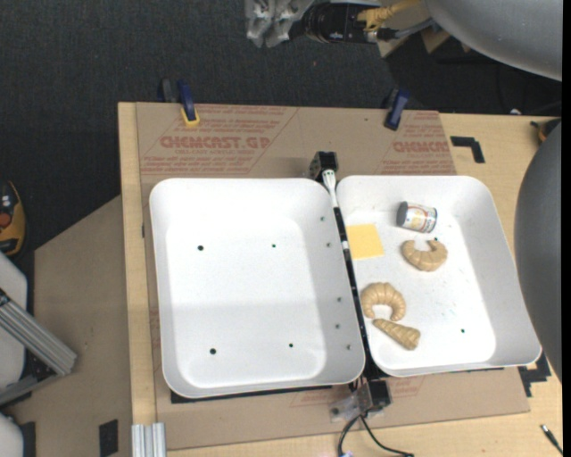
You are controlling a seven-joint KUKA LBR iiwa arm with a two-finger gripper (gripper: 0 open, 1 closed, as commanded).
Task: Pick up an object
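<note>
Two white bins side by side on a brown board (pixel 268 134); left bin (pixel 178 268) at 9 o'clock, right bin (pixel 486 268) at 3 o'clock holds all the objects. Nearest, at about 5 o'clock of the right bin's floor: a small tan cone-shaped piece (pixel 399 333), lying tilted, touching or just below a curled tan croissant shape (pixel 384 301). Farther up, a second curled tan piece (pixel 425 255) near bin centre, apart from the first. Yellow flat square (pixel 364 241) at 9 o'clock of that piece, close to the bin's left wall. Farthest in the bin, at 12 o'clock of the second curl, a small grey-and-yellow cylinder (pixel 417 216) on its side. Two blue clamps (pixel 187 103) on the board's far edge. Gripper (pixel 272 22) at the frame's top, well apart from the bins, nothing seen between the fingers; spread or pressed together, cannot tell, too blurred.
</note>
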